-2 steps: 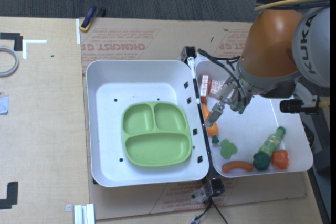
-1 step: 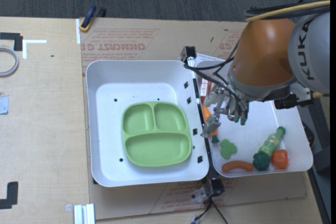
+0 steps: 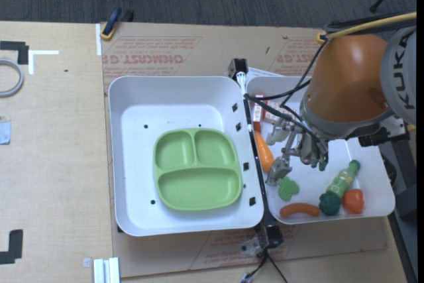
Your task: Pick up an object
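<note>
The arm hides the far part of the right bin. The gripper hangs open, empty, between an orange carrot and a green broccoli piece.

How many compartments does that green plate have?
3. The green divided plate in the left bin has two small compartments toward the bin's far side and one wide compartment along its near side.

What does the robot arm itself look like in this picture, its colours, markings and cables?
The arm is grey, with a big rounded orange band and part of black "KUKA" lettering on the grey casing. Thin dark cables run along the wrist. The pincer is bare silvery metal.
</note>
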Motion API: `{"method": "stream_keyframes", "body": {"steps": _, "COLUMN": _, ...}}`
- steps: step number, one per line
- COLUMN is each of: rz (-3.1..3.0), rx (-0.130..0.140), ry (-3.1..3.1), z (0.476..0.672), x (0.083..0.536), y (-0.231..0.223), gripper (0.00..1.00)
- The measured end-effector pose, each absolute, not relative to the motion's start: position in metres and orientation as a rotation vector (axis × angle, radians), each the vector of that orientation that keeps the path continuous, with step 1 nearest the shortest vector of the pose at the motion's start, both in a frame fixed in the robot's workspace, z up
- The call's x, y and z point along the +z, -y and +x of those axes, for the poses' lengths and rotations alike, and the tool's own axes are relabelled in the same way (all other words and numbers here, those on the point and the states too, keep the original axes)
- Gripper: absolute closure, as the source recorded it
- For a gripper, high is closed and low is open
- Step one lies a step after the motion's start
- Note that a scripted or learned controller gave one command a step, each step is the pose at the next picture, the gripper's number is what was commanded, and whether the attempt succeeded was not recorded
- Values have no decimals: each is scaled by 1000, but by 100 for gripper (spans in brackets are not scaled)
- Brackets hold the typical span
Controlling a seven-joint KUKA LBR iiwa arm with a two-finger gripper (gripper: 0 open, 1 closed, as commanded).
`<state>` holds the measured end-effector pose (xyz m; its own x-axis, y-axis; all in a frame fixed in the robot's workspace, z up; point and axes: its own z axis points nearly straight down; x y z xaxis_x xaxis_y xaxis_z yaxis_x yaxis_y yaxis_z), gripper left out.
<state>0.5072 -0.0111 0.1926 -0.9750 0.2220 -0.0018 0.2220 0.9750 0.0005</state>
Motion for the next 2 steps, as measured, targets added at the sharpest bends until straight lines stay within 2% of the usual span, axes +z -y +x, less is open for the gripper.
{"method": "stream_keyframes", "body": {"steps": 1, "rz": -49, "rx": 1, "ry": -3137, "z": 582, "x": 193, "y": 25, "gripper": 0}}
{"method": "stream_keyframes", "body": {"steps": 2, "rz": -537, "rx": 0, "ry": -3092, "z": 541, "x": 193, "y": 28, "gripper": 0}}
